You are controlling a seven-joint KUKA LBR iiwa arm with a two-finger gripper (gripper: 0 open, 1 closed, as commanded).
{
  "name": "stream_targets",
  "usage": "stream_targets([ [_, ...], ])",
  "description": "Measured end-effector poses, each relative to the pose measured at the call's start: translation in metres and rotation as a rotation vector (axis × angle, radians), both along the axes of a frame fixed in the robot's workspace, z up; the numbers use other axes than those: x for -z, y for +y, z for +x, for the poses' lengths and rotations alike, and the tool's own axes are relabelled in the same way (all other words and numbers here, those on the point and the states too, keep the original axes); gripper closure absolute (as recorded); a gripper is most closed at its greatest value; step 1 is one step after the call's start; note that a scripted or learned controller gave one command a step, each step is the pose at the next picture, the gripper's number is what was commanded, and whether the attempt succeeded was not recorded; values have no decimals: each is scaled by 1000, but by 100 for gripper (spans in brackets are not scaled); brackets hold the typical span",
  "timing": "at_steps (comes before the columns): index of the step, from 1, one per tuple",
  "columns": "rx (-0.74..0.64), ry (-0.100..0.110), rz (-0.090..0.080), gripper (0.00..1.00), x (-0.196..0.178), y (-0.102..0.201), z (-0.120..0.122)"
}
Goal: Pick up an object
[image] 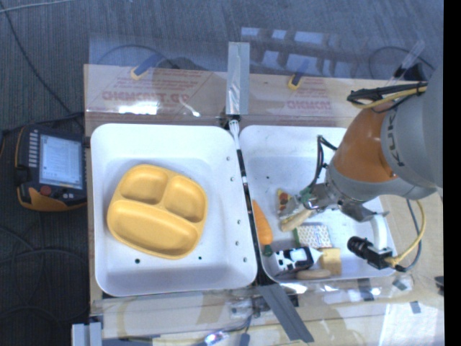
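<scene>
The right bin [288, 157] holds several small objects near its front. An orange carrot [261, 223] lies along its left wall. A small multicoloured piece [287, 200] and a tan stick [295, 219] lie mid-bin, with a speckled square pad [314, 234] just below them. A black-and-white toy [291, 259], a tan block [330, 257] and a wooden stick [314, 273] sit at the front edge. My gripper [312, 197] hangs low over the bin, right beside the tan stick and the multicoloured piece. The wrist hides its tip.
The left bin [108, 143] carries a yellow divided plate [157, 209]. A metal divider [237, 85] runs between the bins at the back. A teach pendant [50, 168] lies on the floor at the left. The grey and orange arm [382, 150] covers the right bin's right side.
</scene>
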State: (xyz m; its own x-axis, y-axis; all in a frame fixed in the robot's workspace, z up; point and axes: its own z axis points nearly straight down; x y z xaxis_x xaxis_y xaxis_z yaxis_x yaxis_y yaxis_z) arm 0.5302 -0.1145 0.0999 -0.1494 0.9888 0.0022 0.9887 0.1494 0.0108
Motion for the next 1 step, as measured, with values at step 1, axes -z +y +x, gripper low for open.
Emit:
stream_targets([
  [1,89,16,-6,100,-109,-2,2],
])
